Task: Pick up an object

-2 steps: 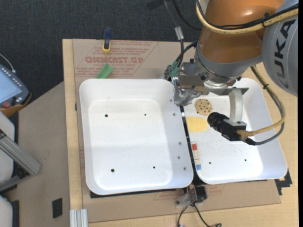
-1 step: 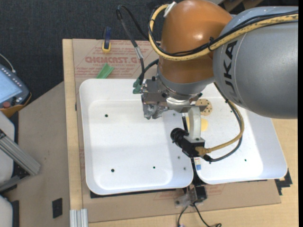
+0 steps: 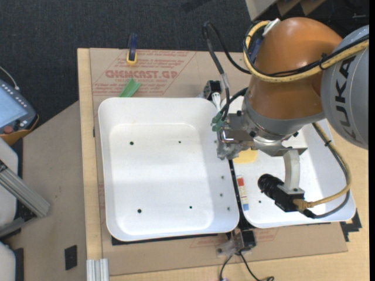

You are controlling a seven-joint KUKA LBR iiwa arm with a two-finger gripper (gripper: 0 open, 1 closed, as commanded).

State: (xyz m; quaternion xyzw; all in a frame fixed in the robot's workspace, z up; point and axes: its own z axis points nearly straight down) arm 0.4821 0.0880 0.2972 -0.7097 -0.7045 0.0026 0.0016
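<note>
The arm (image 3: 293,81) takes up the upper right, its orange band bulging over the right bin (image 3: 328,209). The left bin (image 3: 117,122) lies bare beside it, the two touching along a middle seam. The gripper (image 3: 227,148) hangs at that seam, just over the right bin's left edge; whether it is released or clenched, I cannot tell. A yellow object (image 3: 248,156) sits just to its right, partly hidden under the wrist. A slim stick (image 3: 242,193) with red and blue marks lies below the gripper, its long axis running along the seam. Judging from this, the yellow object is nearer, a short shift rightward.
</note>
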